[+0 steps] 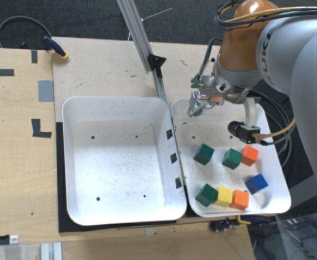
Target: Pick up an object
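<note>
Seven small cubes lay in the right bin (pixel 272 199), all in the half nearer the table's front edge: a green cube (pixel 204 154) nearest the divider between the bins, a second green cube (pixel 231 158) touching an orange cube (pixel 250 155) just beside it, a blue cube (pixel 256 183) toward the bin's right rim, and along the front rim a tight row of a green cube (pixel 206 194), a yellow cube (pixel 224 195) and an orange cube (pixel 239 199). The end effector (pixel 196 108) hung over the bare back corner of that bin, close to the divider and well apart from every cube, and from where I stood I could not tell how it was set, nor see any cube in it. The left bin (pixel 74 118) sat alongside on the table (pixel 18 161). I judged the plainest risk to be a descent straight down from there, which would meet only white plastic. A try at the front row could also go badly, since the three cubes touched and one might be pushed rather than lifted; the paired green and orange cubes looked no easier. The lone green cube seemed the safest target. As for writing, dark letters ran down the grey arm (pixel 294 47) beside its orange band, but they were cut off and I could not read them for certain.
</note>
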Controlling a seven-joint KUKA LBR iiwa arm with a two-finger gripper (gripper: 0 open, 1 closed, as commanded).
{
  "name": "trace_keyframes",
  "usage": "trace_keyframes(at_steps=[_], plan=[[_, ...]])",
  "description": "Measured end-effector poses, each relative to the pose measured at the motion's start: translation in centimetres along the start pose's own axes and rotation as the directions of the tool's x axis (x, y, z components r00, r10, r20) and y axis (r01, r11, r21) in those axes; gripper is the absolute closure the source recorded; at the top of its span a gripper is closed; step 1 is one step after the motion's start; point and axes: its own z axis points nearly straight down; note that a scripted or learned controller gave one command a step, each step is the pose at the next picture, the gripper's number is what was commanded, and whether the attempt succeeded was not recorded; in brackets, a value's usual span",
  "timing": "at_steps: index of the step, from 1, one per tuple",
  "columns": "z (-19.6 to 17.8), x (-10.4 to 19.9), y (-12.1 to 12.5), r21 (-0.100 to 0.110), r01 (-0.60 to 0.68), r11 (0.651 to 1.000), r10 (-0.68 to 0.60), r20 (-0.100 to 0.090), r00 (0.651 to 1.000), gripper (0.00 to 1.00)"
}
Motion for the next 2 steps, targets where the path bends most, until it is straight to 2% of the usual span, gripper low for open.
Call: trace_keyframes(at_steps=[1, 2], plan=[[1.0, 4.6, -2.6, 0.002, -0.001, 1.0, 0.001, 0.001, 1.0, 1.0], [1.5, 10.5, -4.3, 0.002, 0.001, 1.0, -0.001, 0.001, 1.0, 1.0]])
